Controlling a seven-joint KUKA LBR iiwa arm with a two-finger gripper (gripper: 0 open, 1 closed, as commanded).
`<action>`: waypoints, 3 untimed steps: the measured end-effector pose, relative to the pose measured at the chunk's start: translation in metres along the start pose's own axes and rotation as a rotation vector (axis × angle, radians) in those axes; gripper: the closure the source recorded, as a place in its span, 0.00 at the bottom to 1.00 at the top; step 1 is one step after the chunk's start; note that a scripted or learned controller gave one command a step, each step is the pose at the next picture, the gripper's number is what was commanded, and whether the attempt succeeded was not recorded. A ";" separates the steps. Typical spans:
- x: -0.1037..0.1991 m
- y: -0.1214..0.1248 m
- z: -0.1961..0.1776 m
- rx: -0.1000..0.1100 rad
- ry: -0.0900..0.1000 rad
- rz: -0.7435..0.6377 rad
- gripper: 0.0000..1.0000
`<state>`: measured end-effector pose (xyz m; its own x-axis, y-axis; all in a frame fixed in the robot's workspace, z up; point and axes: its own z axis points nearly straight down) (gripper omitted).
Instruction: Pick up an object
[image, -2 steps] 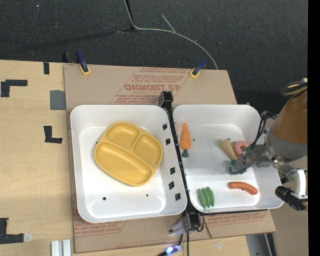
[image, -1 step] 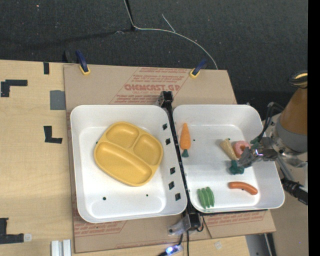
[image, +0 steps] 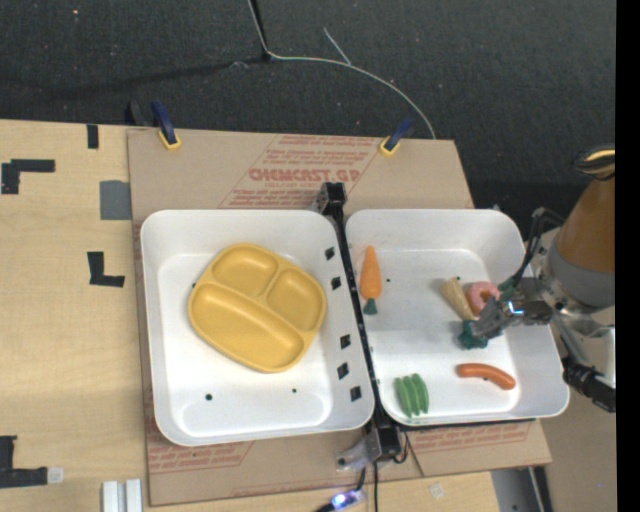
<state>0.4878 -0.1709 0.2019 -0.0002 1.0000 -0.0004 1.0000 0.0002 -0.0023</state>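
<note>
The right bin (image: 430, 235) holds an orange carrot (image: 370, 273) near its left wall and a green ridged piece (image: 411, 393) at the front. A red-orange sausage (image: 486, 375) lies at the front right. A tan and pink piece (image: 468, 295) sits at the right, with a small teal object (image: 472, 337) just below it. My gripper (image: 494, 318) reaches in from the right and hovers low right over the teal object, beside the pink piece. Whether it touches either one is unclear.
A yellow divided plate (image: 258, 305) lies in the left bin (image: 165, 400). A black divider with clips (image: 345, 300) runs between the bins. The grey and orange arm (image: 590, 250) overhangs the right bin's right wall. Cardboard (image: 300, 170) lies beneath both bins.
</note>
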 end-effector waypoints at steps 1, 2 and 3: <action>0.046 0.016 0.006 0.000 0.003 -0.005 1.00; 0.107 0.026 0.007 -0.001 0.003 -0.008 1.00; 0.161 0.035 -0.008 -0.002 0.002 -0.008 1.00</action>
<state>0.5228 -0.0100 0.2101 -0.0077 1.0000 0.0021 1.0000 0.0077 -0.0006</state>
